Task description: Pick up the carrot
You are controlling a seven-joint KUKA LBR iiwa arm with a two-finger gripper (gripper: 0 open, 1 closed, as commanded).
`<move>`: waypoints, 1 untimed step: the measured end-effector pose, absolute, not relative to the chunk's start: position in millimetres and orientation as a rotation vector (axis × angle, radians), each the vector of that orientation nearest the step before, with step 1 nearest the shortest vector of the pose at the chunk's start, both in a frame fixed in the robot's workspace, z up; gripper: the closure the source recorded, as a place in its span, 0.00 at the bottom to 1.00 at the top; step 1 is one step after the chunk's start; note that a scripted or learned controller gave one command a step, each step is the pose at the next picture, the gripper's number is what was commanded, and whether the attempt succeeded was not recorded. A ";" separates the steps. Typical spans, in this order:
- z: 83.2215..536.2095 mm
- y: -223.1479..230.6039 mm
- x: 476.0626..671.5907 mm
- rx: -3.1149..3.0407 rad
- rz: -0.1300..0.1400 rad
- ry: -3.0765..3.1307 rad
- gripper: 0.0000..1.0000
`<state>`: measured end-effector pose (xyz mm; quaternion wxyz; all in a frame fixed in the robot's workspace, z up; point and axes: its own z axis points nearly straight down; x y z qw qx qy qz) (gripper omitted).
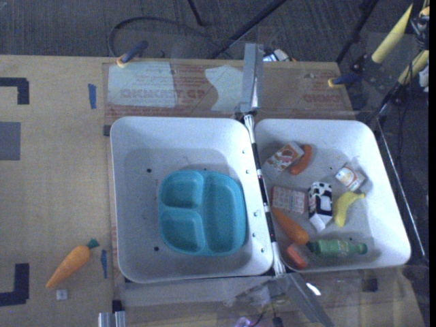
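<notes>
On the wooden desk [48, 203], left of both bins, lies the orange toy carrot with a green top [68, 266]; I cannot tell the jaws' state; the look-alike long orange toy [291, 227] in the right bin might get grabbed instead.

A divided tray [202, 211] lies in the left bin [129, 142]; a carrot [291, 228] in the right bin [381, 182].

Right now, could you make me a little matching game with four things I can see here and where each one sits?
Things:
1. carrot
2. blue tray
3. banana
4. green bottle

Places:
A. inside the left bin
B. on the bench, outside both bins
C. right bin, along its near edge
D. right bin, beside the black-and-white cow toy

Pairs: 1-B, 2-A, 3-D, 4-C
</notes>
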<state>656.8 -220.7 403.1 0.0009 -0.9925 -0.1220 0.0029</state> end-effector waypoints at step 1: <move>426.2 -223.9 561.3 -3.124 0.007 -0.311 1.00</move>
